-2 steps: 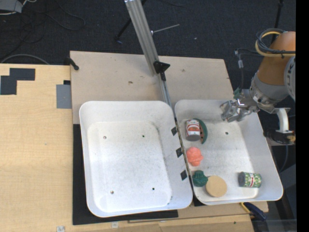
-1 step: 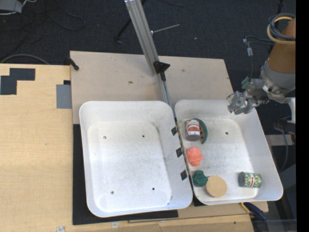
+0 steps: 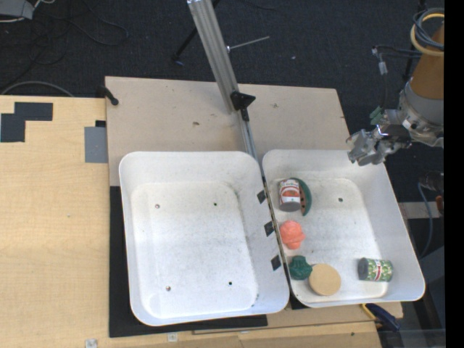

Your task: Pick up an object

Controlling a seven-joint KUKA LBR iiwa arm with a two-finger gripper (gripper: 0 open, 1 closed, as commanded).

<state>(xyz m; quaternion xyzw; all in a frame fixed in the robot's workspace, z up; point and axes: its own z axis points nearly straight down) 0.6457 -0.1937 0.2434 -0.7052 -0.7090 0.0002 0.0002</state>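
Camera view, front of the right bin: a tan disc, a dark green lump and a green can. Farther back lie a pink-orange lump and a red-labelled can. Beyond the bin's far corner, the gripper hovers; its finger state cannot be told.

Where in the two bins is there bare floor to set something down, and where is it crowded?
The left bin has bare floor from wall to wall. In the right bin, the middle and far right are free, between the red-labelled can and the green can. Crowded: along the divider, with the can, the pink ball, the dark green object and the tan disc.
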